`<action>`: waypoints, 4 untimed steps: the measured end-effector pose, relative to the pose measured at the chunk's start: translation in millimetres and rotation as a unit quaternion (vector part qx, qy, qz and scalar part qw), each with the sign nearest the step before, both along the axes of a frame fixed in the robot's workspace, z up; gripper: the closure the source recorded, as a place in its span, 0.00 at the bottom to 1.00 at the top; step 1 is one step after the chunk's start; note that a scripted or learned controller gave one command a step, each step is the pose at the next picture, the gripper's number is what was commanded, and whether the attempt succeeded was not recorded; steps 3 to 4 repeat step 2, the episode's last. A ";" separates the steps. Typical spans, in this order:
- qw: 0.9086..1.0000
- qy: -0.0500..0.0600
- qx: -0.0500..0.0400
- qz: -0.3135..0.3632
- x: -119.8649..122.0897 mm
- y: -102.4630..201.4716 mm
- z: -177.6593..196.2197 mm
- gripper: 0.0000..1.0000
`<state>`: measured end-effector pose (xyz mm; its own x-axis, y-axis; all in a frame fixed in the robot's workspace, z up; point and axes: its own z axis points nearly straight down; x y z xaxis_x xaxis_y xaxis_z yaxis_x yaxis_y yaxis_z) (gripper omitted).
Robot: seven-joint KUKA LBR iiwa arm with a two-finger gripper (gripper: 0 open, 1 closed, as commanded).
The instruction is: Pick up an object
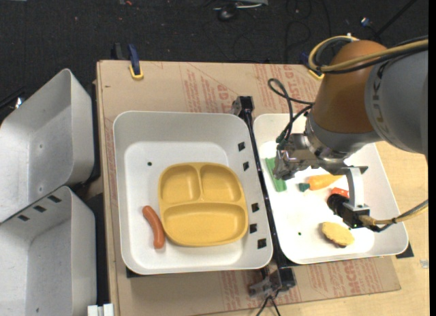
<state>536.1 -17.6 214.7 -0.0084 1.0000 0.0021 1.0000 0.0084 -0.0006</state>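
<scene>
In the right bin lie a flat green piece [278, 175] near the left wall, an orange carrot-like piece [321, 182] mid-bin, and a yellow lump [338, 233] nearer the front.

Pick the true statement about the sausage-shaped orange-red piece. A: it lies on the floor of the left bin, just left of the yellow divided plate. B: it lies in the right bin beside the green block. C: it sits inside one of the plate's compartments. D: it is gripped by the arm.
A: the sausage rests on the left bin floor against the left edge of the yellow divided plate, outside its compartments and far from the arm.
</scene>
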 end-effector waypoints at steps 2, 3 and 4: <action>1.000 -0.001 -0.001 0.000 5.8 105.5 1.0 1.00; 1.000 -0.001 -0.001 0.000 5.8 105.5 1.0 1.00; 1.000 -0.001 -0.001 0.000 5.8 105.5 1.0 1.00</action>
